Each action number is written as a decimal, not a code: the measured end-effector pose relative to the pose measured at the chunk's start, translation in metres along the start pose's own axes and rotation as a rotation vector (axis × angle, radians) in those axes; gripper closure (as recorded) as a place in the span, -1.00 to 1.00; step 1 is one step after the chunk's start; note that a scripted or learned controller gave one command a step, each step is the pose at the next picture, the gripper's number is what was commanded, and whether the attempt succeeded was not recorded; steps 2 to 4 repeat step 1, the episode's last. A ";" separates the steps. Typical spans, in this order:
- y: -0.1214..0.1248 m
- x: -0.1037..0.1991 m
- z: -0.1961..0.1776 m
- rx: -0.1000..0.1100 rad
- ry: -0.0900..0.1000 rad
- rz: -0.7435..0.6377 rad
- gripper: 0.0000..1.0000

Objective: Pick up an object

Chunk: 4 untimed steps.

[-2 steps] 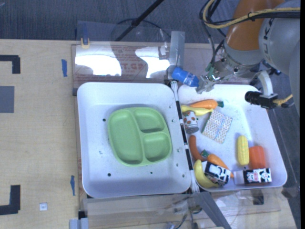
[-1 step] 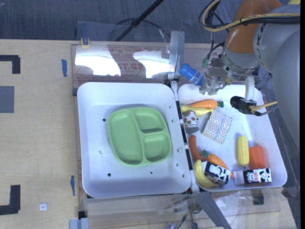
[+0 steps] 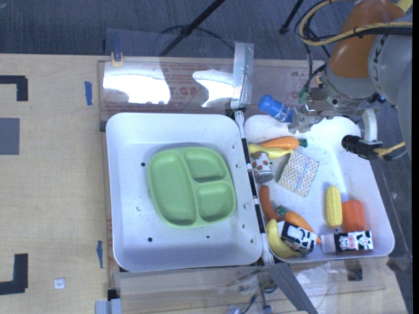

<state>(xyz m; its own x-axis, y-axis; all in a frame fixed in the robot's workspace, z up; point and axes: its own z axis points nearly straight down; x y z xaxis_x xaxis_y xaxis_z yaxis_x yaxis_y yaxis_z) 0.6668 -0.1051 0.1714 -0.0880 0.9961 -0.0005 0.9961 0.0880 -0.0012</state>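
The gripper (image 3: 303, 119) hangs over the far end of the right bin (image 3: 383, 221), its arm coming in from the upper right. Just to its left lies a blue bottle (image 3: 274, 108), and beside that a white object (image 3: 260, 127). An orange carrot (image 3: 283, 142) lies just below the gripper. Nearer the bin's middle lies a patterned packet (image 3: 299, 173). I see nothing between the gripper's tips.
The right bin also holds a small can (image 3: 263, 167), a yellow corn cob (image 3: 334, 205), an orange block (image 3: 354, 213), a milk carton (image 3: 353, 241), a cow-patterned box (image 3: 298, 236), a banana (image 3: 276, 243) and a sausage (image 3: 265, 201). A green divided plate (image 3: 191, 186) lies in the left bin (image 3: 124, 136).
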 end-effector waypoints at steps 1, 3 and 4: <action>-0.008 -0.001 -0.018 -0.002 0.000 -0.403 1.00; -0.008 -0.001 -0.018 -0.002 0.000 -0.403 1.00; -0.008 -0.001 -0.018 -0.002 0.000 -0.403 1.00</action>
